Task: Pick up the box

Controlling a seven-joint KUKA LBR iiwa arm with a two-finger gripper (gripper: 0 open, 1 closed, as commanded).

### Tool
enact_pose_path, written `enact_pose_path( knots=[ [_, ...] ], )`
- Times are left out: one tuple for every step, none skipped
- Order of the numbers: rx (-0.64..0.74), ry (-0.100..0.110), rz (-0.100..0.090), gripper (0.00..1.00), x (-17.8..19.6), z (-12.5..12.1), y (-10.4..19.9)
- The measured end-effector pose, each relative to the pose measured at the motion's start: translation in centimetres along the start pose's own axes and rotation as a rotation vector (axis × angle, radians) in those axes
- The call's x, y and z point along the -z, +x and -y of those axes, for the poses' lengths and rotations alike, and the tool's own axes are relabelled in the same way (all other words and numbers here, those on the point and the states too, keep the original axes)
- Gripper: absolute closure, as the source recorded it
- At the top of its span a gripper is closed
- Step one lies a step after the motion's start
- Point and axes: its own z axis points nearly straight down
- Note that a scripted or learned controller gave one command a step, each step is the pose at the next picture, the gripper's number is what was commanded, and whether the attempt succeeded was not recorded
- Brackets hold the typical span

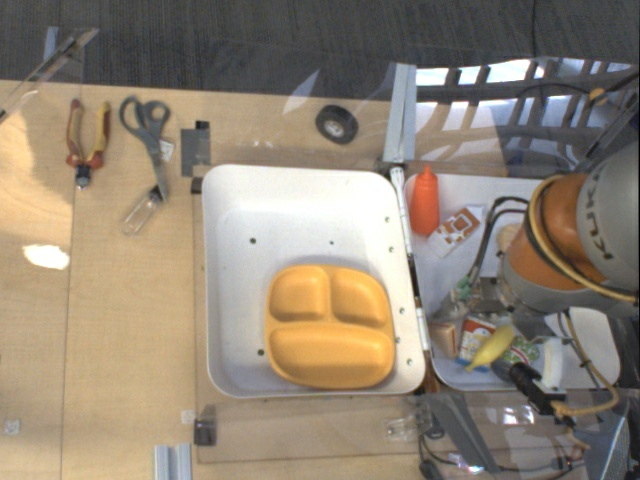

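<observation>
Arm (585, 233): I see it reaching over the right bin (600, 333), low among the clutter.
Pincer: I cannot tell its state; the wrist hides it.
Box (474, 336): red and white, in the right bin's near-left corner, touching a banana (493, 347).
Left bin (300, 203): holds a yellow compartment tray (330, 324).

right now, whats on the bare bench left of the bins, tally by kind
pliers: 1
scissors: 1
tape roll: 1
total: 3
</observation>
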Motion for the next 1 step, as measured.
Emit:
enact_pose_path(
  knots=[
    [0.006,-0.007,-0.001,1.0,1.14,-0.35,0.18]
  ],
)
